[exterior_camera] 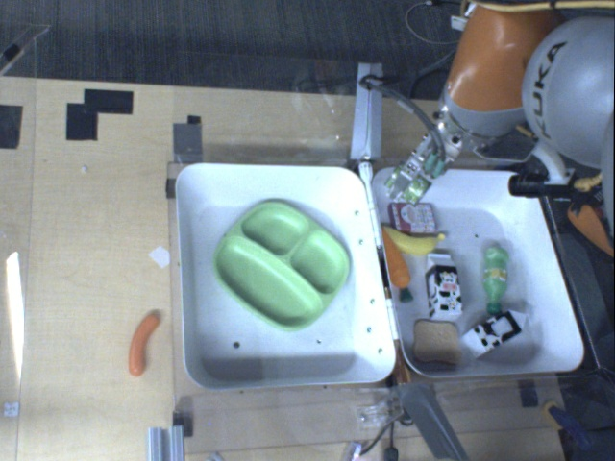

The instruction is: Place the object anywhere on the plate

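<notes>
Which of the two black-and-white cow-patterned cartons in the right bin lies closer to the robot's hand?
The upright cow-patterned carton beside the carrot, mid-bin. The other cow carton lies tilted in the bin's lower right corner, farther from the hand.

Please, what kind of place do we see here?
Probably a robotics lab test bench: a KUKA arm reaches over two white bins, one holding a green plate, the other toy food such as a banana.

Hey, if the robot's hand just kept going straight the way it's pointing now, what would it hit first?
Most likely the small dark red carton. The hand points down and left at the top left corner of the right bin, and the carton lies just beyond its tip, with the banana next. Height above it is unclear.
</notes>
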Controlling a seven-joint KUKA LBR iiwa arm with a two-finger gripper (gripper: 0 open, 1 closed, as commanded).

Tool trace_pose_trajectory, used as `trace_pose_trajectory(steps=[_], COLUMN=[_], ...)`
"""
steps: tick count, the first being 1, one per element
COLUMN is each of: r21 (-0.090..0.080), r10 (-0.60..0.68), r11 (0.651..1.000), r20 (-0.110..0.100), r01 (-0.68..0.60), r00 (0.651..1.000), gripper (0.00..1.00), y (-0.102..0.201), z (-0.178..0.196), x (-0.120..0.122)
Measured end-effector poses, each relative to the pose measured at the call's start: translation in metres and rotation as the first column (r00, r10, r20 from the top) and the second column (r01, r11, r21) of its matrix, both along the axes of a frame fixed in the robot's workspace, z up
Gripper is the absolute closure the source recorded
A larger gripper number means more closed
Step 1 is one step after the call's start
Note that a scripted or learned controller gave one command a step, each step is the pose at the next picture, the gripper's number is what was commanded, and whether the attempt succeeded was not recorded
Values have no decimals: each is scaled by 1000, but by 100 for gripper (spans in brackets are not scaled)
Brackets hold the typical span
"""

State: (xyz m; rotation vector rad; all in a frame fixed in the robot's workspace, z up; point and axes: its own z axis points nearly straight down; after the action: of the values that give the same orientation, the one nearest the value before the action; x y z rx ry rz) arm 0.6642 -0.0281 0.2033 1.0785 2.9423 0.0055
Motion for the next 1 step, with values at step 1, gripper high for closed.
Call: trace_pose_trajectory(steps=[1], r21=[-1], r10=[16], r11=[1000], r20=[3], r01=[-16], r00=[1000], gripper=[100], y=[-23], z=[99], x=[-4])
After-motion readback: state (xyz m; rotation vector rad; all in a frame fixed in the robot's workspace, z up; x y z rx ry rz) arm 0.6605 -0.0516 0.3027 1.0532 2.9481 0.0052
